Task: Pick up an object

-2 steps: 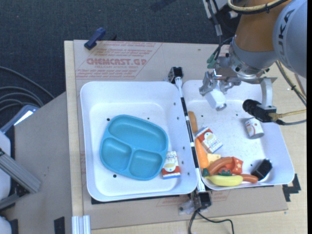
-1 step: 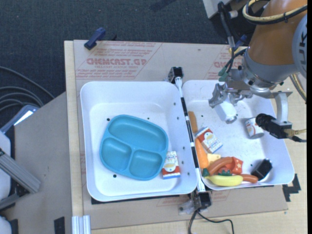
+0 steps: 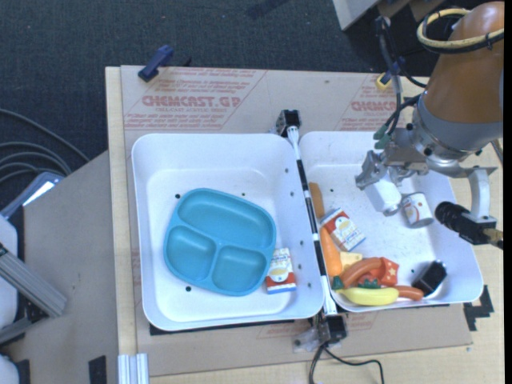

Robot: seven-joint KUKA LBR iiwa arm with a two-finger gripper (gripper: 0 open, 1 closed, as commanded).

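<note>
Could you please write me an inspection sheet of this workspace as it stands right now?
Surface: two white bins side by side, left bin and right bin, on a board.
Job's things: blue tray and small carton in left bin; banana, carrot, black block in right bin.
Clutter: blue clip on the board's far edge.
Grippers: tool over right bin.
Cables: grey cables at left.
Surroundings: dark carpet.

The board (image 3: 200, 94) under the bins bears red print reading "CHEMCAST GP"; a second print at its right is cut off by the arm.
</note>
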